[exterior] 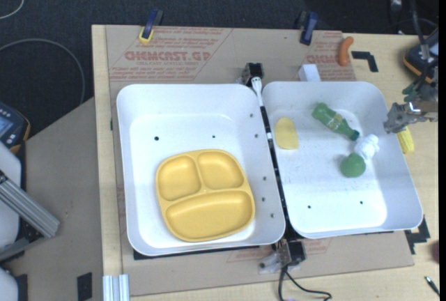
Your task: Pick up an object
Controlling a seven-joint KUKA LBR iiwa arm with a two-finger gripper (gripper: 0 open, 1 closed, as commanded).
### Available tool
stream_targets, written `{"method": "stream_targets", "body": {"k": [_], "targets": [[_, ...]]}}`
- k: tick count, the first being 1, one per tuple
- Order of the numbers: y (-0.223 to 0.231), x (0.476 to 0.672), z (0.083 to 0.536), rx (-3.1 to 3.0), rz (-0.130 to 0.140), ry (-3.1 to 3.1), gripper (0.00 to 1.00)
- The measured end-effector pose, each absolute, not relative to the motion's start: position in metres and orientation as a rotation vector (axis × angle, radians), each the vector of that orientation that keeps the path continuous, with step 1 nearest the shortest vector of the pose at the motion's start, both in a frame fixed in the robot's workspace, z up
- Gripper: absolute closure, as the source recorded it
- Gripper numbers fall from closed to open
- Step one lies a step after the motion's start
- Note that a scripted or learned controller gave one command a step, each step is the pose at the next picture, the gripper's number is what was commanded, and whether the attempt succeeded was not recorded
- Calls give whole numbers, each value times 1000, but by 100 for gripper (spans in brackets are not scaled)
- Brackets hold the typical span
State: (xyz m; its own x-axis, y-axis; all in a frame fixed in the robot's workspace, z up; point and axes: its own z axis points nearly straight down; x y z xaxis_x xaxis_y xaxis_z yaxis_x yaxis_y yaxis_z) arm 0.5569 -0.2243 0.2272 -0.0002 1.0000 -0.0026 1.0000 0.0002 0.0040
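Both white bins [139, 174] look like smooth, slightly glossy plastic, as does the yellow divided tray [204, 193] lying in the left one, over matt brown printed paper [174, 54] on the table.

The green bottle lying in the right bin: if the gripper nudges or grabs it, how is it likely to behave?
The green bottle lies on its side on the right bin floor, so a nudge would probably roll it. Its rounded, seemingly smooth plastic body may slip between fingers. It looks small and probably light.
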Motion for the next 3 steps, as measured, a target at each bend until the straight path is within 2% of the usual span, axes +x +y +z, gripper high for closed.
{"method": "stream_targets", "body": {"k": [3], "targets": [[-225,559,259,2209,6,2211,100]]}}
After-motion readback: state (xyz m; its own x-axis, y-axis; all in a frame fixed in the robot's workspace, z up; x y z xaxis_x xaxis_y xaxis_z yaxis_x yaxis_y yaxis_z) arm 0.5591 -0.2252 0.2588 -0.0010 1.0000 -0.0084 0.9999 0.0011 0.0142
